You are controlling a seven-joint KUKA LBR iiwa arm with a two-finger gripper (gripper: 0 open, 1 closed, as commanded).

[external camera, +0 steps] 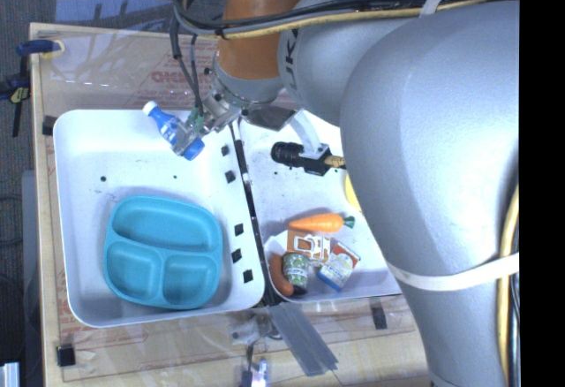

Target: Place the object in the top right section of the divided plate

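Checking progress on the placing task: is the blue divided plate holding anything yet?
Empty. All three sections of the divided plate show bare blue; the small bottle is up by the gripper, away from it.

teal divided plate (163,250), orange carrot (316,223)

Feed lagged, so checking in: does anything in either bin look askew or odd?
Yes: the water bottle lies tilted at the left bin's top edge by the gripper, outside the blue divided plate.

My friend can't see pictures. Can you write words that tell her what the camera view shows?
A grey robot arm's gripper holds a small water bottle over the left bin, above a blue divided plate. The right bin holds a carrot and other toys.
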